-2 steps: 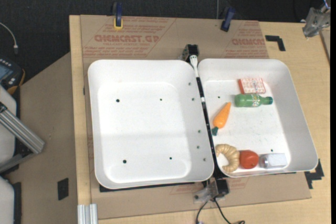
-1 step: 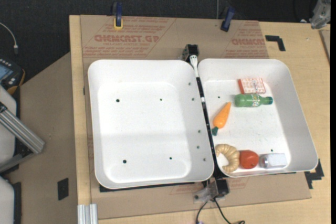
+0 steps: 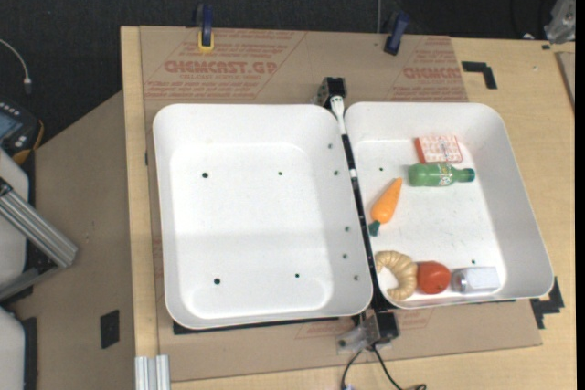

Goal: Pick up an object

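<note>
Camera view, looking down at a slant on two shallow white bins set side by side on the bench. Left bin (image 3: 183,224); right bin (image 3: 512,196), which carries every candidate object. A red-and-white packet (image 3: 439,148) lies toward the far edge, touching a green bottle (image 3: 440,176) on its side just below it. An orange carrot (image 3: 387,201) lies near the bin's left edge. Crowded along the near edge are a beige ring (image 3: 396,274), a red object (image 3: 433,277) and a clear capped container (image 3: 476,279), each touching its neighbour. Finger state cannot be told from this view. Likely hazards: a descent onto the near-edge cluster may catch two items or strike the rim; the bottle may roll from a pinch.
</note>
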You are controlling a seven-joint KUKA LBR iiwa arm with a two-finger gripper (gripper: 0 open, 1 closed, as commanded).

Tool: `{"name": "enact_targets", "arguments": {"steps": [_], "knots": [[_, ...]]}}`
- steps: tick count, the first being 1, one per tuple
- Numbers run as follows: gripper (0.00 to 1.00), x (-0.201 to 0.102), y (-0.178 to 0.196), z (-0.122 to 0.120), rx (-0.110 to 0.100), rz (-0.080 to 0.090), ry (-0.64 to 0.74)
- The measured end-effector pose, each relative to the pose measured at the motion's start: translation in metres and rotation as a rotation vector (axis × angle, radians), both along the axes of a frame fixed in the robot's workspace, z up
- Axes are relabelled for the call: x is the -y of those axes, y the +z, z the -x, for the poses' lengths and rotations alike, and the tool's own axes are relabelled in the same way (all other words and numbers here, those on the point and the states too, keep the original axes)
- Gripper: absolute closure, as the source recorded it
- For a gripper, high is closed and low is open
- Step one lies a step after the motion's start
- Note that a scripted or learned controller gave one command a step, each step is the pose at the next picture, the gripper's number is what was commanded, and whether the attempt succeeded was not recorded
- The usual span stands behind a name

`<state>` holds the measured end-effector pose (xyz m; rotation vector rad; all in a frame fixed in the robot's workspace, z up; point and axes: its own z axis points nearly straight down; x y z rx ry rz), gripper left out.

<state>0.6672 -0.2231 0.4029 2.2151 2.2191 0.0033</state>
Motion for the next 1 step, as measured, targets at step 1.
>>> {"name": "enact_targets", "arguments": {"steps": [1], "knots": [[1.0,0.0001,0.0132,0.0001,0.0,0.0,0.0]]}}
